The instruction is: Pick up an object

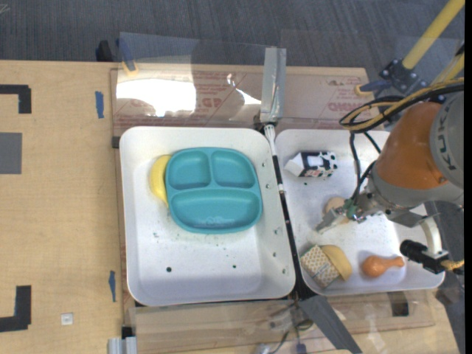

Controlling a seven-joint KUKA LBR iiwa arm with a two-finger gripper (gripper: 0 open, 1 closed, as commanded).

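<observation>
Arm [413, 153] reaches into right bin [383, 234], end effector [333, 218] low.

Two white bins side by side, left bin [140, 271] held a teal divided plate [214, 189] over a yellow item [157, 177] at its 9 o'clock, right bin [383, 238] held a black-and-white carton [313, 164] at 12 o'clock, orange object [380, 265] at 5 o'clock, gripper [335, 217] sat near centre.
</observation>
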